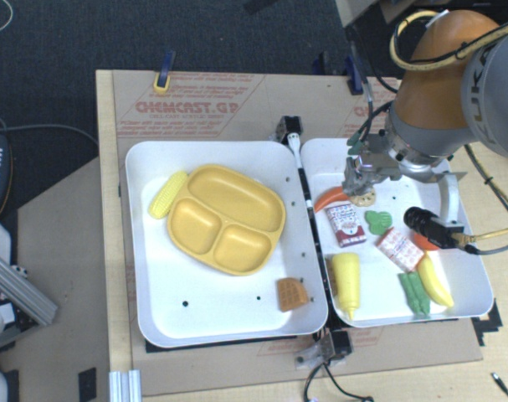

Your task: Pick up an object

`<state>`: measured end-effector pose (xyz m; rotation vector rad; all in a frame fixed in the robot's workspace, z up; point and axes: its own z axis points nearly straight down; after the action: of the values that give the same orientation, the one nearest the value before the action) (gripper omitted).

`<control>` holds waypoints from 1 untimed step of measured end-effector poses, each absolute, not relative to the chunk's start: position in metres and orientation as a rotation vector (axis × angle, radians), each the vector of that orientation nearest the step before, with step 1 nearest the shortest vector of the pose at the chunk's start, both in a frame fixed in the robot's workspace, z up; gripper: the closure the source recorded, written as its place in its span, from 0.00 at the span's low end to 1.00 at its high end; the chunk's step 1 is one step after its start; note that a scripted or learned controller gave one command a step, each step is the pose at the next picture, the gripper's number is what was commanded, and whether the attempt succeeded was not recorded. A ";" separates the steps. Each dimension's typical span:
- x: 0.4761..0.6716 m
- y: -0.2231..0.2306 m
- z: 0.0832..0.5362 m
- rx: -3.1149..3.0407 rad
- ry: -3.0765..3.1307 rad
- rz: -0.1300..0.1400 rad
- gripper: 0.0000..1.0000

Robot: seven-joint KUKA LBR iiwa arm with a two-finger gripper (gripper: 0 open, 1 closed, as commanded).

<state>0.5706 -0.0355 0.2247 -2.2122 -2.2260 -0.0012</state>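
My gripper point(360, 181) hangs low over the back left part of the right bin point(479, 285). A small tan round cookie point(363, 198) lies right under its tip. An orange carrot point(327, 198) lies just left of it, by the bin's left wall. In front of the gripper are a red-and-white carton point(345, 224) and a small green piece point(377, 221). Further forward lie a yellow bottle point(346, 281), a red-and-white packet point(399, 249), a green pod point(416, 294) and a yellow banana point(436, 280).
The left bin point(145, 224) holds a yellow divided plate point(225, 218), a corn cob point(167, 193) beside the plate's left edge, and a brown cracker point(292, 293) at the front right. A black divider point(302, 182) runs between the bins.
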 end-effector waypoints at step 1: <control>0.577 0.020 0.235 -2.217 -2.228 -0.004 1.00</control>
<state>0.5772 0.0202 0.2347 -2.2165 -2.2283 -0.0035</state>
